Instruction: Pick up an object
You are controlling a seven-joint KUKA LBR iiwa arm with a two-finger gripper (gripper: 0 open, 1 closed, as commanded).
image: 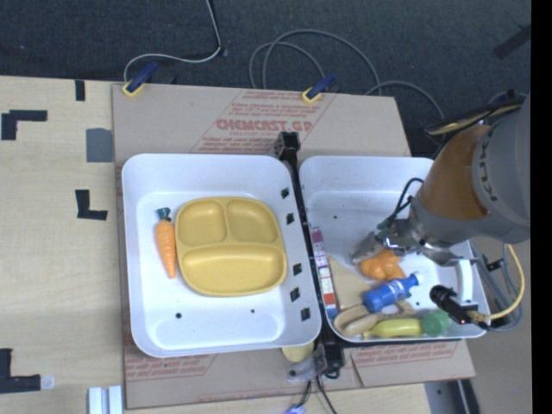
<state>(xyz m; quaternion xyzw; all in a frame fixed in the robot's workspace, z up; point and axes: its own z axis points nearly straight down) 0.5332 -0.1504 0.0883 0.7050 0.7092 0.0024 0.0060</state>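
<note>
Down at the front edge of the right bin (362, 172) there's a little pile of toys along the near wall: a yellow banana-looking thing (395, 327) with a green piece (435, 322) at its right end, and a beige curved piece (349, 319) just left of that. Right behind them lies a blue bottle (388, 293) with a white cap, tilted so the cap points up and to the right.

Touching the bottle's upper side is an orange toy (382, 267) (some kind of fruit or veg, too small to tell which). The gripper (377, 241) sits low in the bin right at that orange toy's upper left edge, and it looks like a finger is touching it, but I honestly can't tell how wide it is set or whether anything is actually between the fingers. The grey arm (483, 179) with its orange band comes in from the right over that bin.

Along the right bin's left wall there's a thin strip with red and white markings (322, 270).

Left bin (207, 166) has a yellow divided plate (231, 245) in the middle and an orange carrot (166, 245) just beside its left edge, green end pointing away from the camera. Both bins sit on a cardboard sheet (250, 119) with red printing.
</note>
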